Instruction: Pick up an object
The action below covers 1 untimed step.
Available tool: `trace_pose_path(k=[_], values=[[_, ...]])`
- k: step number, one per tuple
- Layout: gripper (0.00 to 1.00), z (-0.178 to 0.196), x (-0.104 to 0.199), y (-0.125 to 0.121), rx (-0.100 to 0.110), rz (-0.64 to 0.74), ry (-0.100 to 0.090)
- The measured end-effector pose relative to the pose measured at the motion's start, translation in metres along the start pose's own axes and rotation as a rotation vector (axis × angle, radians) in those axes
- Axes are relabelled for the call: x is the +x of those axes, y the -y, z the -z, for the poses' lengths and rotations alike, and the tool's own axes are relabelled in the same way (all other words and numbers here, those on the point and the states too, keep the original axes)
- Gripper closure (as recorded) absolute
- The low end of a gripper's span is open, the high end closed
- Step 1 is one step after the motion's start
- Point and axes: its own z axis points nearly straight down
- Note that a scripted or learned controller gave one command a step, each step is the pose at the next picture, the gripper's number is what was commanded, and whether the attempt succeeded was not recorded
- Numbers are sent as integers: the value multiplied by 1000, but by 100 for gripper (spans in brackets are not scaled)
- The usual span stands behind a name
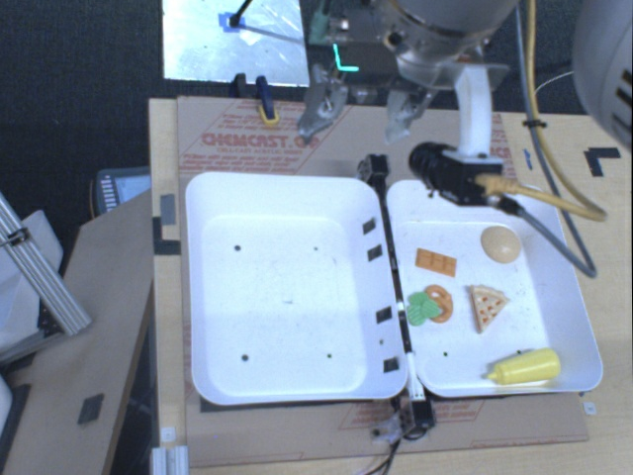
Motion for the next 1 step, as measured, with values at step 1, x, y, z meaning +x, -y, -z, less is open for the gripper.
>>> trace_pose_path(k=[1], values=[[100, 12, 0, 0, -3, 4, -2]])
